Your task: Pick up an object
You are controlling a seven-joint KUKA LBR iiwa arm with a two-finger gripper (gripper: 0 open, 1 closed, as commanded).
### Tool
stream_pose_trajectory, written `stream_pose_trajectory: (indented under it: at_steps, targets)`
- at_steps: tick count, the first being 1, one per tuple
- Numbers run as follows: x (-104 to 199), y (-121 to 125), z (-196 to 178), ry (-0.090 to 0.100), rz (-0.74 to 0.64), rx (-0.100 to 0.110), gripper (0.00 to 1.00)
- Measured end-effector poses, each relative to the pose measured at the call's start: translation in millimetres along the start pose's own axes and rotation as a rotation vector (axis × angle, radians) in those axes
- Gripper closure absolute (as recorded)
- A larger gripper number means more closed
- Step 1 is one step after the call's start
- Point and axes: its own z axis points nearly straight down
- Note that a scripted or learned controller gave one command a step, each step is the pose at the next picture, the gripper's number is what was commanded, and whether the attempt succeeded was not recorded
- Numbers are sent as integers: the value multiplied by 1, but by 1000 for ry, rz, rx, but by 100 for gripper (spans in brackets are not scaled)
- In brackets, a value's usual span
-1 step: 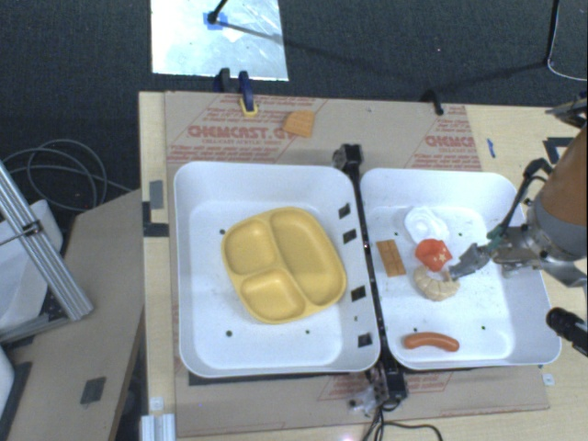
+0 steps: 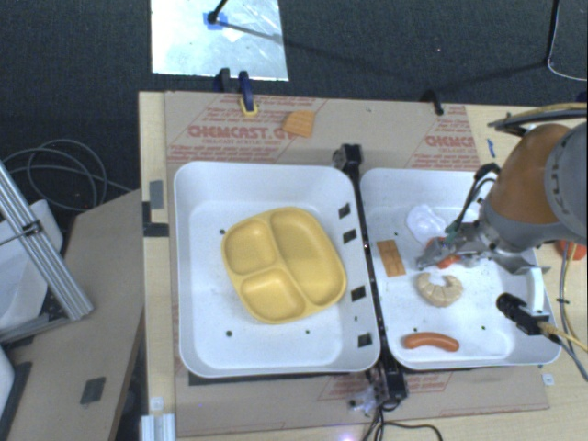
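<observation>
My gripper (image 2: 439, 257): low in right bin (image 2: 478, 186), fingers' state unclear.
Croissant (image 2: 440, 288): just below my fingertips, untouched.
Sausage (image 2: 431, 342): near front wall.
Left bin (image 2: 197, 274): yellow tray (image 2: 283, 263).

Yellow divided plate (image 2: 283, 265) set in left bin (image 2: 197, 246), pincer (image 2: 439, 255) lowered in right bin (image 2: 487, 343) above croissant (image 2: 440, 288), sausage (image 2: 431, 342) near front rim

Yellow divided plate (image 2: 283, 265); white bins (image 2: 197, 274); orange-red sausage (image 2: 432, 342); tan croissant (image 2: 440, 288); orange-brown cracker (image 2: 391, 258).
</observation>
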Motion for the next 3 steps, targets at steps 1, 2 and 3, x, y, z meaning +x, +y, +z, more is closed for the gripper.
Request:
stream_pose_trajectory:
  at_steps: [1, 2, 3]
  targets:
    - [6, 39, -6, 2, -1, -1, 0]
    - [6, 38, -17, 2, 0, -1, 100]
    - [6, 38, -16, 2, 0, 0, 0]
